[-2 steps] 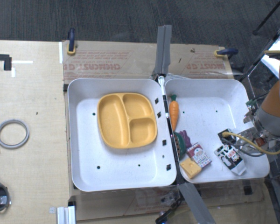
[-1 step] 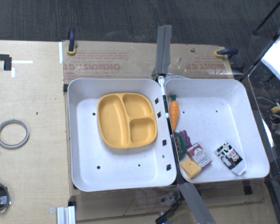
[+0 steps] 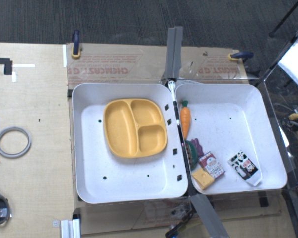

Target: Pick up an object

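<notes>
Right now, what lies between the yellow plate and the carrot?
In the camera view, only the bins' adjoining walls separate the yellow plate from the carrot.

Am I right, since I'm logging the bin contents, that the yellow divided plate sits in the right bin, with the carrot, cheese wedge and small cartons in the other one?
Not quite. The camera view shows the yellow divided plate in the left bin, not the right. The carrot, cheese wedge and small cartons lie together in the right bin.
</notes>
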`<state>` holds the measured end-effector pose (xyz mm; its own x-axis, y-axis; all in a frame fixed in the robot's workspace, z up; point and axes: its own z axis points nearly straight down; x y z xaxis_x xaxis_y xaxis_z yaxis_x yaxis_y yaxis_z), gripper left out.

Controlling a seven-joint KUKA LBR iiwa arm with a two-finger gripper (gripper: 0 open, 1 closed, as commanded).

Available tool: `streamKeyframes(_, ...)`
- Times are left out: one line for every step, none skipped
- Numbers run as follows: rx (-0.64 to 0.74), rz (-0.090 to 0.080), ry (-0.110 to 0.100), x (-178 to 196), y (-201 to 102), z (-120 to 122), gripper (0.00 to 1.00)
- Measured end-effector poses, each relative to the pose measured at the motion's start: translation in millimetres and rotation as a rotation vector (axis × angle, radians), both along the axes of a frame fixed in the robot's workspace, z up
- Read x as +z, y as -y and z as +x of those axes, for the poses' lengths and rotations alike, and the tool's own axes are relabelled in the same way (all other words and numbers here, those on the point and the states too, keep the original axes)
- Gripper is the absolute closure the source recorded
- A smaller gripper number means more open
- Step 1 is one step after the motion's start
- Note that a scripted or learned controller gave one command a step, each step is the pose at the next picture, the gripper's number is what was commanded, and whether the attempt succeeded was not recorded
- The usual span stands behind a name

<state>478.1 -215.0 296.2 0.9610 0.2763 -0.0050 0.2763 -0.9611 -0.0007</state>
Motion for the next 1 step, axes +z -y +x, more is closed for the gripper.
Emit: streamKeyframes(-0.075, 0.002, -0.001, -116.0, -71.2, -1.1, 0.0)
